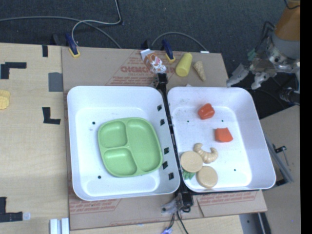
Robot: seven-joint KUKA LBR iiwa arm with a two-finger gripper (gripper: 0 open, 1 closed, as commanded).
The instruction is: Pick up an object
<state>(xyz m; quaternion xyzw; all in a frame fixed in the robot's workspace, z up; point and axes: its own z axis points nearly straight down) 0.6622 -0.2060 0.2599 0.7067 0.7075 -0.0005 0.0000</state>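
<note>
Jaws [251, 77] seen at upper right, above table just beyond right bin's [258, 130] far right corner; fingers spread apart, nothing held between them. Objects in right bin found below and left of jaws: red piece [206, 111] nearest, orange block [224, 135] beyond it, then croissant [206, 153] touching two tan round pieces [191, 161] at near edge. Green divided plate [129, 146] lies in left bin [83, 130], well apart from jaws.
</note>
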